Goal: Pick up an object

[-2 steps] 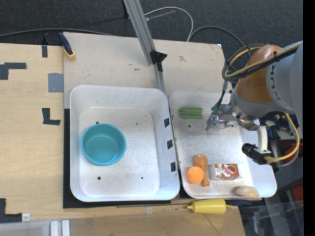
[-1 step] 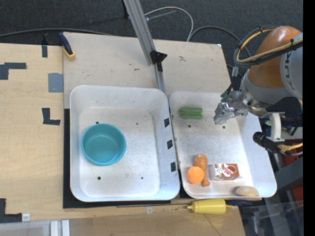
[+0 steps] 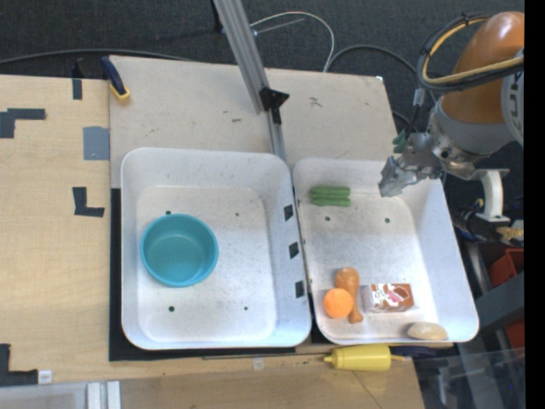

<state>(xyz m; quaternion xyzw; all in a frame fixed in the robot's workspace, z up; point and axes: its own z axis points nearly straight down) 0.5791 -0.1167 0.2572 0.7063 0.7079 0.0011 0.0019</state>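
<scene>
Yellow showed first at the near edge of the counter [image 3: 213, 126], where a mustard-coloured bottle [image 3: 361, 358] lay on its side just outside the front rim of the right bin [image 3: 443, 228]. Inside that bin, along its near end, a pale rounded object [image 3: 426, 331] rested in the front right corner, a small red and white packet [image 3: 390, 297] lay flat just behind it, and to the packet's left an orange ball [image 3: 337, 303] touched a brown carrot-like piece [image 3: 347, 281]. Farther back, near the bin's far left corner, a green vegetable [image 3: 329, 196] lay crosswise, well apart from the near group. In the left bin [image 3: 204, 169] a teal bowl [image 3: 179, 250] sat upright toward the left side. The gripper [image 3: 393, 182] hung over the far right corner of the right bin, beside the rim, with nothing visible between its jaws; whether the jaws were spread or closed could not be told from this slanted look, since the grey metal parts blurred together. It stood to the right of the green vegetable and apart from it, touching no object that could be made out. The arm [image 3: 477, 100] reached in from the right, its grey wrist angled down and leftward toward the bin, and the orange band [image 3: 494, 58] bulged above it. Beyond the bins a grey metal pole [image 3: 247, 49] slanted across the far part of the counter.
</scene>
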